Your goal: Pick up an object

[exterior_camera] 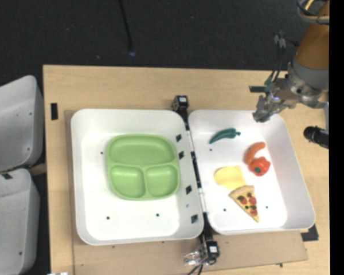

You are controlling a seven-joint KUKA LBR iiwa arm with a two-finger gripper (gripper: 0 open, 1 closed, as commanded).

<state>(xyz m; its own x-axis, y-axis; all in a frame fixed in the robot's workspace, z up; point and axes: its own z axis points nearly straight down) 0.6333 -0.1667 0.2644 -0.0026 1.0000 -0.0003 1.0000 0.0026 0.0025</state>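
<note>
No readable writing; the gripper (266, 111) hovers over the right bin's (292, 153) far edge, finger state unclear.

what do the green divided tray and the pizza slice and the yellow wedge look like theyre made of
Green three-compartment tray: likely moulded plastic, matte, with one even colour and rounded ridges. Small pizza slice: probably a plastic or rubber toy, with flat printed-looking toppings; too small to be sure. Pale yellow cheese-like wedge: looks like smooth plastic or foam, uniform in colour; the view leaves it open.
</note>
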